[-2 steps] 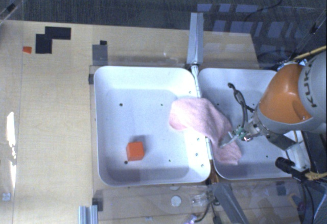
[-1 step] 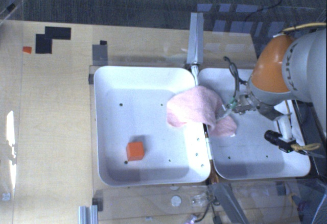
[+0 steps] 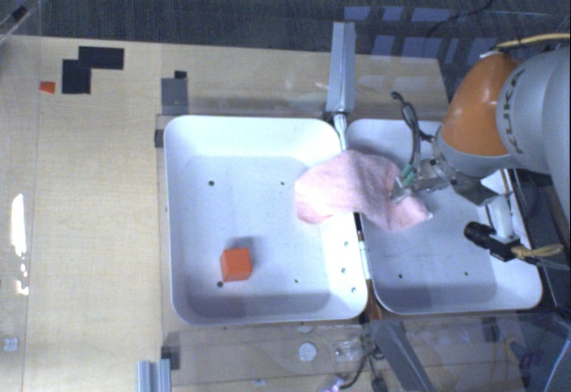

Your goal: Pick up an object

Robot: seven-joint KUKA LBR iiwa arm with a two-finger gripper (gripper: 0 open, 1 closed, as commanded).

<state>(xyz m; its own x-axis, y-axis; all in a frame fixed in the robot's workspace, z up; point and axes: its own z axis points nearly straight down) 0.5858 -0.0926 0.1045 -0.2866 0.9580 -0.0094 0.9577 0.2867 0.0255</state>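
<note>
Over the right bin point(image 3: 464, 292), the gripper point(image 3: 409, 182) sits right against a pink cloth point(image 3: 352, 189) draped across the divide between both bins. Can't tell its state, honestly. Orange block point(image 3: 236, 264) sits in the left bin point(image 3: 192, 203).

I count two white bins point(image 3: 192, 229), one pink cloth point(image 3: 352, 189) right at my gripper point(image 3: 409, 180), draped over the rims between them, and one orange block point(image 3: 236, 264) far off from it.

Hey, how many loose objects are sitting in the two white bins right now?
2: an orange block low in the left bin, and a pink cloth draped across the divider. Something might hide beneath it.
</note>
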